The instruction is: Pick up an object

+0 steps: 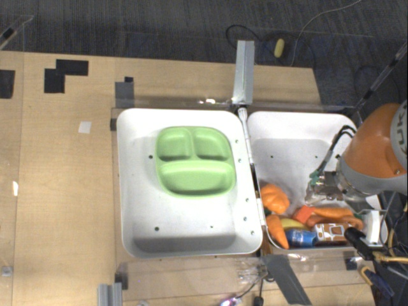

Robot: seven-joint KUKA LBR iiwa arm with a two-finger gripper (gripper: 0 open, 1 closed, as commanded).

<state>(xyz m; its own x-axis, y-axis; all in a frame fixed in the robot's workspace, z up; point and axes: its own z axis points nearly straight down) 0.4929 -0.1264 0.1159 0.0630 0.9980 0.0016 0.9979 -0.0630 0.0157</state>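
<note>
The right bin holds a pile of toy food at its near end. In that pile are a round orange piece, a carrot, a blue can, a yellow piece and a long orange-red piece. My gripper hangs low over the right side of the pile, just above the orange-red piece. The grey wrist and orange band rise behind it to the right. I see nothing lifted off the pile.
The left bin bears a green divided plate near its middle. A metal post stands at the far end of the wall between the bins. Cables and clamps crowd the right bin's near right corner.
</note>
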